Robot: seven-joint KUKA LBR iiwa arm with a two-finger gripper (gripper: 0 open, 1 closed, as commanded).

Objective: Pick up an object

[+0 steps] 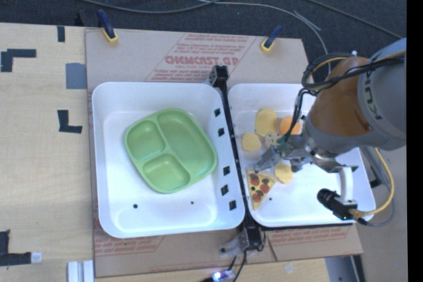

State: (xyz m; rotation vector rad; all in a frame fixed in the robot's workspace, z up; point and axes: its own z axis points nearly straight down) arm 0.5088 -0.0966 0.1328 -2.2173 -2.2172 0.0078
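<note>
My gripper reaches down into the right bin among several small toy food pieces. A yellow round piece lies at the back, a smaller yellow piece to its left, an orange piece close by the wrist, and another yellow piece just below the fingers. A pizza slice lies near the bin's left wall. The grey fingers point left and down between these pieces. I cannot make out whether anything sits between them.
The left bin holds a green divided plate. A black divider runs between the bins. The arm's grey and orange body covers the right bin's far right part. Cables trail across the dark floor behind the bench.
</note>
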